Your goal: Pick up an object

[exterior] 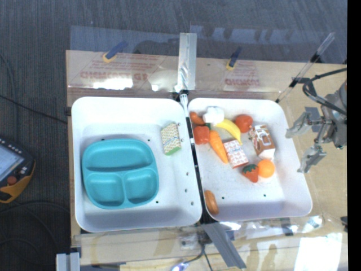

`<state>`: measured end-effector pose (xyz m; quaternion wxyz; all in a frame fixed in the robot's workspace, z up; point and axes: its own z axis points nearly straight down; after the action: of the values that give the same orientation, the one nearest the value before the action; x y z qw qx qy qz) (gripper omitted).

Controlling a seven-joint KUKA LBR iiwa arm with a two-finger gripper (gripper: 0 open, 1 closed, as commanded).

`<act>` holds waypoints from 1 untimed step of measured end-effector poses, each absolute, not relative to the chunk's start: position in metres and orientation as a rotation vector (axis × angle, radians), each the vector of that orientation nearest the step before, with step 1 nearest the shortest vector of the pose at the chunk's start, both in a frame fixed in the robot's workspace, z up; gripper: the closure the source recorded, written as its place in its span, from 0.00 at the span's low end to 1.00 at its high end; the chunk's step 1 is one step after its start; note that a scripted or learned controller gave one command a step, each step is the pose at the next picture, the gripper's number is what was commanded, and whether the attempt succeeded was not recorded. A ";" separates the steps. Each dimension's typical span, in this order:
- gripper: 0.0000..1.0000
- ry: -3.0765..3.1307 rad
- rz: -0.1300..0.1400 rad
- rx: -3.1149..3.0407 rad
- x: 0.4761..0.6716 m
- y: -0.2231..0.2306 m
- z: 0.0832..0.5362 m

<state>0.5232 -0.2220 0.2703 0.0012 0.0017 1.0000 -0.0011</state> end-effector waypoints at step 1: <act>0.00 3.138 -0.002 0.144 0.529 -0.188 0.158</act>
<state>0.5293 -0.1876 0.1584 0.0000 0.0457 0.9990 -0.0007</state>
